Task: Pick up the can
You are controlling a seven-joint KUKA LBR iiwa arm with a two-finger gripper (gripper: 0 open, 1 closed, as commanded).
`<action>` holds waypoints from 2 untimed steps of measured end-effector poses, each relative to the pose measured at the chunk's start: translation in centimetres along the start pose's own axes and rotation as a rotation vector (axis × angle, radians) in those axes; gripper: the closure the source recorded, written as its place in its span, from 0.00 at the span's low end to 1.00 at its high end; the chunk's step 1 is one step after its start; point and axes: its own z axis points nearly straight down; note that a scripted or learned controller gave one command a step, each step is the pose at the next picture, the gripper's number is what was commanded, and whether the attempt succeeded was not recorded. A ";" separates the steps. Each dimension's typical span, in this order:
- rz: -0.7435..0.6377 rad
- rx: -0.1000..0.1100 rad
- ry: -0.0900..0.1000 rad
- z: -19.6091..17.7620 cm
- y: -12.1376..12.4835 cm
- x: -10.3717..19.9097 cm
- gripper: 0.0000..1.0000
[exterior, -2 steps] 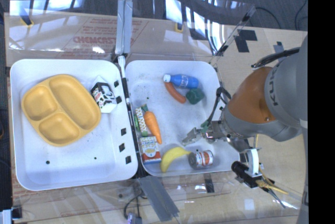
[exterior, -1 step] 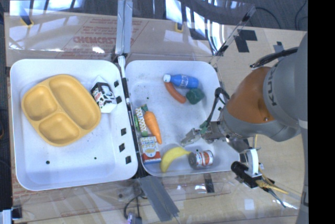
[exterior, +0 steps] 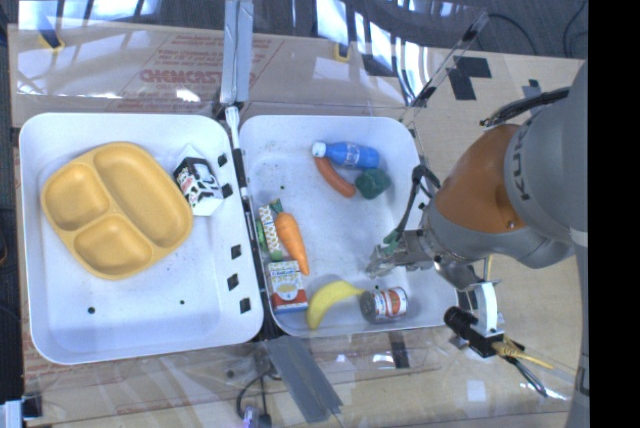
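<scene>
Can [exterior: 384, 304] lies on its side at the near edge of the right bin [exterior: 330, 131], just beside the banana [exterior: 330, 301]. Gripper [exterior: 392, 254] hovers right above it; finger state: cannot tell (too blurred). Likely light, rigid metal with a slick glossy label, so it'll roll. Best grip is across the cylindrical body, mid-length. Neighbours: smooth curved banana, boxy juice carton [exterior: 286, 283].

Faint red lettering runs along the clear panel [exterior: 165, 74] at eleven o'clock — too blurred to read. Labels on the can [exterior: 385, 304] and carton [exterior: 286, 284] are illegible.
</scene>
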 end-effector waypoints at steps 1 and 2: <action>0.168 -0.005 -0.001 -8.7 3.1 4.9 1.00; 0.088 0.000 -0.001 -6.8 0.1 9.1 1.00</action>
